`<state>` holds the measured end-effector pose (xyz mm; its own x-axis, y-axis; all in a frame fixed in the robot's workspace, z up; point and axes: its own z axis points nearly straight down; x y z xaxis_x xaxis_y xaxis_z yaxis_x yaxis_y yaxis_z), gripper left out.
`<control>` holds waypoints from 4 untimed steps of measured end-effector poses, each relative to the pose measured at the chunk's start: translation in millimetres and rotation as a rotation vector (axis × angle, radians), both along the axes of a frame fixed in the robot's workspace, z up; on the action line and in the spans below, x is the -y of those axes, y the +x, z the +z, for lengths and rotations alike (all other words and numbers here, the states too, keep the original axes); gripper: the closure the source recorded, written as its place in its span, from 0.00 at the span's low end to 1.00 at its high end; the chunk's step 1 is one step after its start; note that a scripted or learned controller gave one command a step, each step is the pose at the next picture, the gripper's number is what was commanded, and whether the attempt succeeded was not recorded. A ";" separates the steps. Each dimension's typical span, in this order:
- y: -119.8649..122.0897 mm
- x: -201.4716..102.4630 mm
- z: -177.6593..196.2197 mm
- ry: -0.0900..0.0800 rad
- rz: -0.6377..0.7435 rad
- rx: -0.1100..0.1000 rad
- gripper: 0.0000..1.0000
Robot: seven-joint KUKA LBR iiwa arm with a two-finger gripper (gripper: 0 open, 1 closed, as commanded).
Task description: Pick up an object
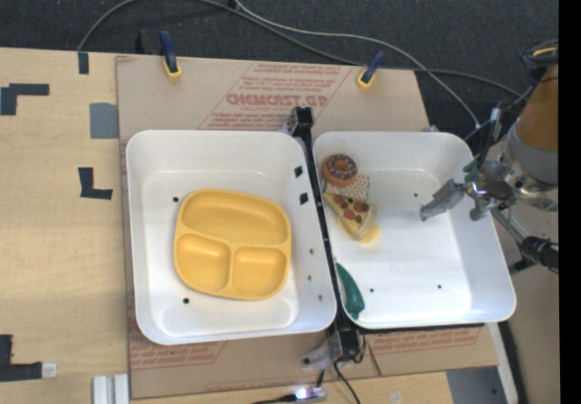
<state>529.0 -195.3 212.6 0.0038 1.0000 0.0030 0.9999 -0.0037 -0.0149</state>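
Observation:
In the right bin a round brown toy doughnut lies against the left wall, touching a toy pizza slice just below it. A dark green piece lies at the bin's lower left wall. My gripper hangs over the right side of this bin, well to the right of the pizza slice. Its two grey fingers stand apart, open, with nothing between them.
The left bin holds a yellow divided plate. A black divider runs between the bins. Cables cross the dark floor behind the bench, and two clamps pin the cardboard sheet.

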 end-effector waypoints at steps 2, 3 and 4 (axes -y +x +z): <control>7.5 -0.2 -37.3 -0.003 0.005 0.009 0.00; 3.8 -4.1 -97.7 -0.002 0.005 0.012 0.00; 4.1 -4.3 -128.5 -0.005 0.005 0.014 0.00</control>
<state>533.0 -191.0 84.2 -0.0009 1.0000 -0.0015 1.0000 0.0009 -0.0010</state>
